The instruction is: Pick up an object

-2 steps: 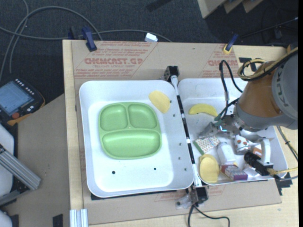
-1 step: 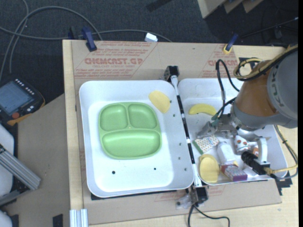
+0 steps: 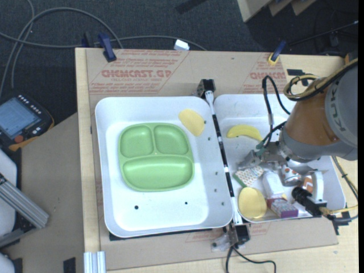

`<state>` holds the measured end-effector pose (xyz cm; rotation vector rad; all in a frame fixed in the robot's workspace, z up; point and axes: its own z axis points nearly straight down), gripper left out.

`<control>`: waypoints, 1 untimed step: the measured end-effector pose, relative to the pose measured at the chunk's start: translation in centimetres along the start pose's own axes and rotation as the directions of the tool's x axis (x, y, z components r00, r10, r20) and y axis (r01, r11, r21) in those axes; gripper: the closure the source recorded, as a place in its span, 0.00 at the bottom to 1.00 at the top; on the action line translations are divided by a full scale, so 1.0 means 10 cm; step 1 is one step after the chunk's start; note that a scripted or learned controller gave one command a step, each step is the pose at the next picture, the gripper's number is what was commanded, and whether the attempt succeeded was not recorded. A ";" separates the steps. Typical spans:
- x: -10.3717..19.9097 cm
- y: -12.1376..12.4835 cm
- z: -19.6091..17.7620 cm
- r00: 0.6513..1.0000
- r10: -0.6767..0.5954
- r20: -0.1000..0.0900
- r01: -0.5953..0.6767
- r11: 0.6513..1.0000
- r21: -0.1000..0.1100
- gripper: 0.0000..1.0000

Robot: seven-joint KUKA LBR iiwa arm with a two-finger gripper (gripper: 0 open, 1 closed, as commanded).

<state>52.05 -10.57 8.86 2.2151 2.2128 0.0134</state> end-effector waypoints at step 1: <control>0.00 0.00 -0.10 1.000 0.000 -0.001 0.000 1.000 0.000 1.00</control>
